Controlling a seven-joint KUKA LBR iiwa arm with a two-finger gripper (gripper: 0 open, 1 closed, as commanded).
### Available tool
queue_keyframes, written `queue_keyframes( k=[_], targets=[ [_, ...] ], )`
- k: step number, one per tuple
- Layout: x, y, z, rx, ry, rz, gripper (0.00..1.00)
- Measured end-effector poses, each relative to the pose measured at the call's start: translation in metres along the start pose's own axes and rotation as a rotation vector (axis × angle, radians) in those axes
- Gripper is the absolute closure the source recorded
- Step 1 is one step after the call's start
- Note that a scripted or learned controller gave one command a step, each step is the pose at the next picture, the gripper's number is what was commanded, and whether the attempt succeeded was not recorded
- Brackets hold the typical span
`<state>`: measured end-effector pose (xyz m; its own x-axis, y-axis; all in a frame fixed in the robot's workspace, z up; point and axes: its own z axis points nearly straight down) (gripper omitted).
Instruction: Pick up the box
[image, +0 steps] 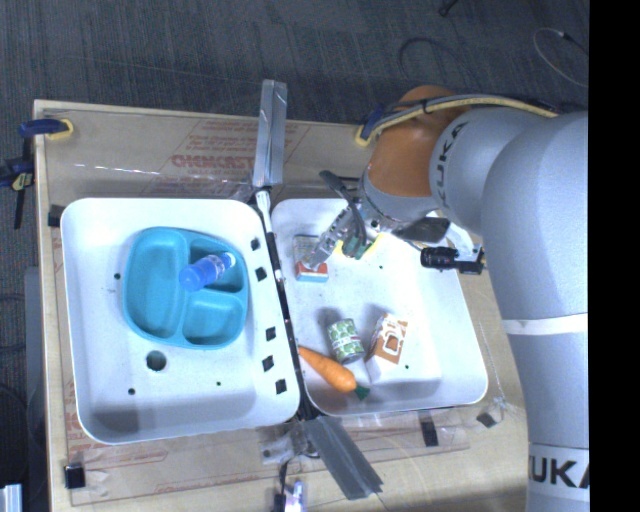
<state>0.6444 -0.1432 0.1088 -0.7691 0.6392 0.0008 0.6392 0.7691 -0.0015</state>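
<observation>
The grey KUKA arm reaches in from the right, its bulky links filling that side of the view. The orange band sits above the wrist, which bends downward and to the left. The two-finger gripper points down-left, low over the right bin's upper left part.

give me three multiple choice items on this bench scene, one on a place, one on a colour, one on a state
1. Where does the carrot lie?
A. in the right bin
B. in the left bin
C. on the floor

2. What colour is the divided tray?
A. red
B. blue
C. yellow

3. How does the bottle rest?
A. upright beside the tray
B. on its side in the tray
C. hanging from the gripper

Answers: 1 A, it lies near the right bin's front edge. 2 B, the tray is plainly blue. 3 B, it lies flat across the tray's divider.
</observation>
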Motion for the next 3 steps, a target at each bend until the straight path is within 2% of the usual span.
queue_keyframes(
  k=[1, 2, 3],
  targets=[
    [0.064, 0.023, -0.084, -0.002, -0.001, 0.308, 1.0],
    [0.098, -0.01, -0.108, 0.002, 0.002, 0.6, 1.0],
    [0.097, -0.01, -0.118, 0.003, 0.003, 0.594, 1.0]
  ],
)
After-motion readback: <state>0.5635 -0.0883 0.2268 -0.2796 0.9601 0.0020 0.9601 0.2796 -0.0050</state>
